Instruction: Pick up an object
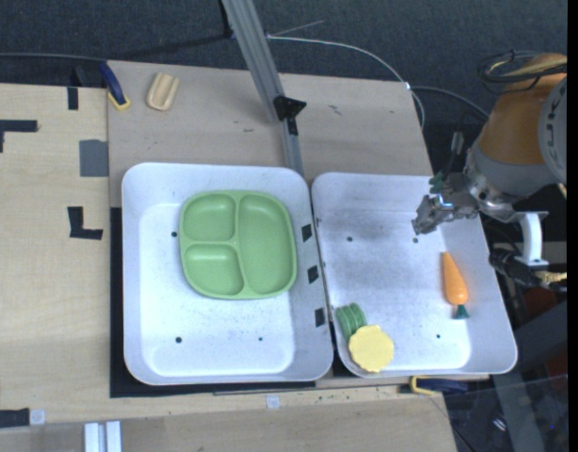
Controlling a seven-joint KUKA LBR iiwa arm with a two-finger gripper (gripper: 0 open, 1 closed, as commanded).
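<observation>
The wooden bench (44,252) spans the view, and two shallow white bins sit side by side on it, their inner rims touching. The left bin (148,347) holds a pale green divided plate (239,244), which lies flat in the upper half of that bin with three compartments facing up. The right bin (383,252) has a scuffed, speckled floor and holds the small things that could be picked up. The arm (524,139) reaches in from the right, its orange band above the wrist lying over the right bin's upper right corner. The end effector (428,217) hangs over the upper right part of that bin, above bare floor; whether it is spread or pressed together I cannot tell, and nothing shows between its tips. An orange toy carrot (454,280) lies near the bin's right wall, just below and to the right of the end effector and apart from it, its small green end pointing toward the front. A yellow corn-like toy with a green end (365,338) lies at the front left corner of the same bin, against the inner wall and well apart from the carrot.
</observation>
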